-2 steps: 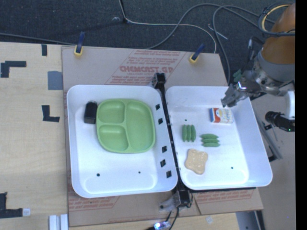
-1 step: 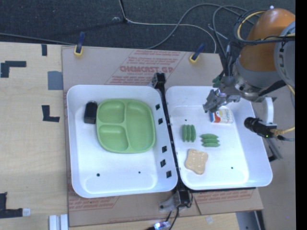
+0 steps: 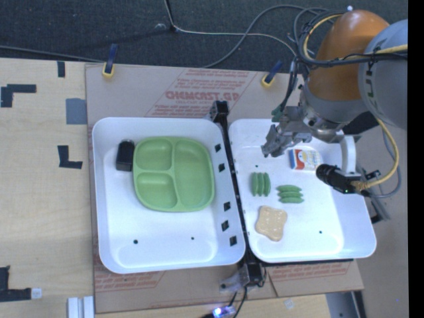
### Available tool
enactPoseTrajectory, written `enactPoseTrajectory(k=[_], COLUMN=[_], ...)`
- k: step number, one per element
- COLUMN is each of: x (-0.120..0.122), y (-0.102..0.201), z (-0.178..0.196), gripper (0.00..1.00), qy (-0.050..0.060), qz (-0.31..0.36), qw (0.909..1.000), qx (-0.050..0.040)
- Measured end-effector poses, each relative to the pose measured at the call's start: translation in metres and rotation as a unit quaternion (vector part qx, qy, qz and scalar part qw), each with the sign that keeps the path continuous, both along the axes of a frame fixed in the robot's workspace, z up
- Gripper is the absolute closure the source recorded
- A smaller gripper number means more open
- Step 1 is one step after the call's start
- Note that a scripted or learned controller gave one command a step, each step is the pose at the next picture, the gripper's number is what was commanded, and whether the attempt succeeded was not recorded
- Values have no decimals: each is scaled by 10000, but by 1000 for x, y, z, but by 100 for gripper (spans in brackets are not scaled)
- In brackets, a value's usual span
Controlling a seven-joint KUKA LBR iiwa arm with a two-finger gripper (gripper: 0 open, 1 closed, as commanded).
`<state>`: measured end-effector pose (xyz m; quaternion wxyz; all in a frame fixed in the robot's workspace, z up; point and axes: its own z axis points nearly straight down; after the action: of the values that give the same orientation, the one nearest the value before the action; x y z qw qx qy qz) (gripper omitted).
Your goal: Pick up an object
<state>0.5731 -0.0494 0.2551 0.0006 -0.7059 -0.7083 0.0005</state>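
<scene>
Gripper (image 3: 273, 144) hovers over the right bin's (image 3: 344, 240) upper part, fingers too blurred to tell their state; nearest object, the carton (image 3: 304, 159), lies just right, pea pods (image 3: 260, 183) just below, long axis upright.

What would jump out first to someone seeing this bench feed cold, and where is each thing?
The big orange-and-grey arm at the upper right, its gripper hanging over the top of the right bin. Next, the green divided plate in the middle of the left bin, with a small black object at its left edge. In the right bin lie two green pea pods, a toast-like piece and a small carton.
</scene>
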Motion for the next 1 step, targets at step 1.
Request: enactPoseTrajectory(k=[1], x=[-11], y=[49], z=[3], gripper=[100], qy=[2], qz=[-7], qw=[10000], qx=[-2])
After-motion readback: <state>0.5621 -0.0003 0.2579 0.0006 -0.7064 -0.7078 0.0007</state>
